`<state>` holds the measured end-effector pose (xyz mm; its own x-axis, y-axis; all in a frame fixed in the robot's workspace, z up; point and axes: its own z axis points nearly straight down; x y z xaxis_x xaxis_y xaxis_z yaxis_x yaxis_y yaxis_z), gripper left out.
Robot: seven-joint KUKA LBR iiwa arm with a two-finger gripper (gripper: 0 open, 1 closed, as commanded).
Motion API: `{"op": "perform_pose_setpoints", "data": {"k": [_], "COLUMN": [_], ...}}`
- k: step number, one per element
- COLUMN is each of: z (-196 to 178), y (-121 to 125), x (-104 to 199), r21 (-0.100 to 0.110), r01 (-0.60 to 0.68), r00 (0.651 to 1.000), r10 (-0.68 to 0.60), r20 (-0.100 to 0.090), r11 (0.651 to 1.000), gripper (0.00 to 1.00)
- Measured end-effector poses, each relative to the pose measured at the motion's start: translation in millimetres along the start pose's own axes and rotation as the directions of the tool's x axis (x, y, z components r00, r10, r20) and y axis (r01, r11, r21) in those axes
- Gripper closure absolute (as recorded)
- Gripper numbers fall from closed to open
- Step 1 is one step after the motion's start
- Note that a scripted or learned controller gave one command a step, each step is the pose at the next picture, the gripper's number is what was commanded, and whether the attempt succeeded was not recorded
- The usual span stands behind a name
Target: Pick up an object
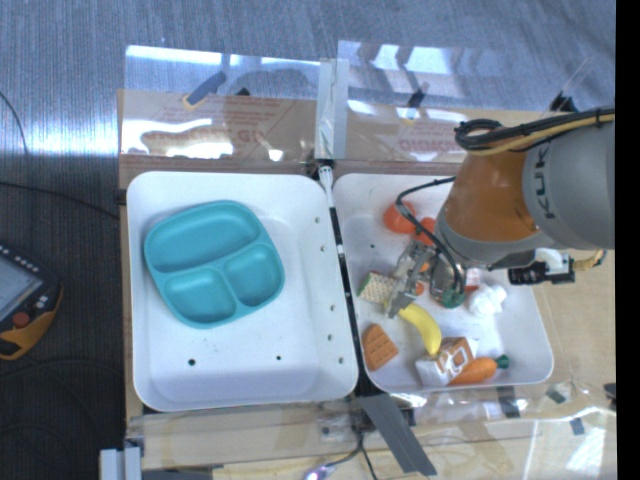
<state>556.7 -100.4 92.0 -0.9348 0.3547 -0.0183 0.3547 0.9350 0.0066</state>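
Bins sit side by side: the left bin (300,368) bears a teal tray (212,262); over the right bin (535,353) the arm (530,198) reaches. Gripper (410,286) hangs above a waffle (377,288), near a banana (424,327); its spread cannot be told.

1. A wooden bench (200,118) carries two shallow white bins side by side.
2. The left bin (300,358) sits touching the right bin (530,343).
3. Clear plastic panels (230,73) stand along the far edge.
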Motion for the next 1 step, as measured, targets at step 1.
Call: {"op": "perform_pose_setpoints", "data": {"k": [1], "z": [1.1], "y": [-0.5], "x": [0.8], "r21": [0.001], "r01": [0.000], "r00": [1.000], "r10": [0.000], "r20": [-0.003], "r11": [1.000], "gripper": [0.00]}}
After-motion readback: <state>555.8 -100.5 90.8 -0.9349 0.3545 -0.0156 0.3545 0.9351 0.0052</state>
